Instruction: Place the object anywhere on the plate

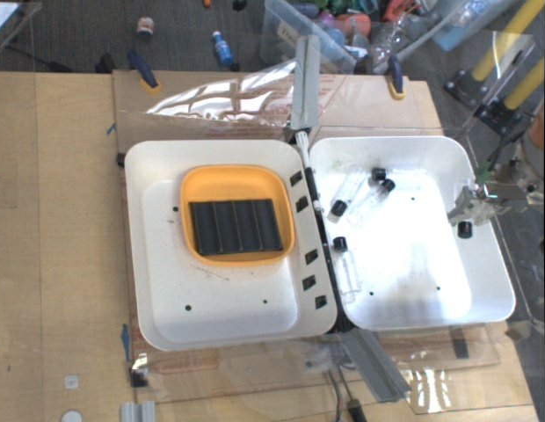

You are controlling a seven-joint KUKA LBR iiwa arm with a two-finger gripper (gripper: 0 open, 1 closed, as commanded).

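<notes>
Lying on the orange plastic plate at frame left, a black ribbed rectangular block is seen; the end effector, its state untellable, is held at right.

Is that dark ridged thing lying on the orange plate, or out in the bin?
On the plate. The dark ridged object lies flat inside the orange plate, whose rim shows all around it, in the left bin.

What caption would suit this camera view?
Orange plate bearing a black ridged block in the left bin; gripper at the right bin's edge.
</notes>
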